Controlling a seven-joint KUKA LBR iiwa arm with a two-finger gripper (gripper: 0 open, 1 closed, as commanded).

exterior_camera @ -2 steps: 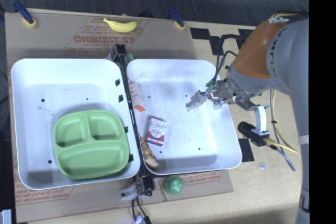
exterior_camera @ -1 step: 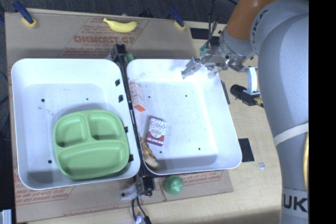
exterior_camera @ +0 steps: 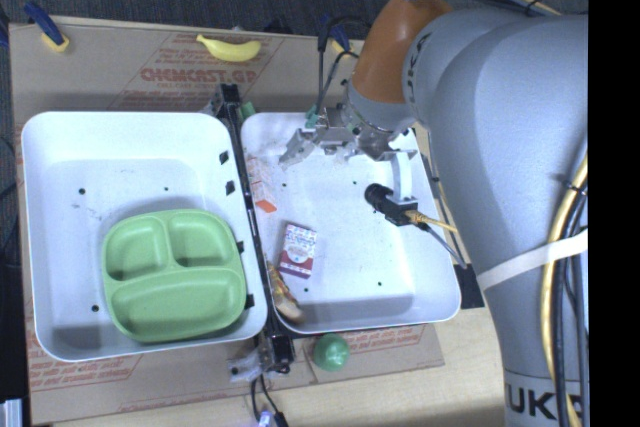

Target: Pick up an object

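One small card box (exterior_camera: 298,250) looks light and stiff, best pinched across its short sides; the jaws' (exterior_camera: 318,141) state I cannot tell.

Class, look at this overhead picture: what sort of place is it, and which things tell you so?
Probably a robotics lab test bench. A large grey robot arm reaches over two white bins set on cardboard, with toy-like items such as a green divided plate and a yellow banana.

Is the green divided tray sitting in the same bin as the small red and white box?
No, the green tray lies in the left bin, while the red and white box lies in the right bin.
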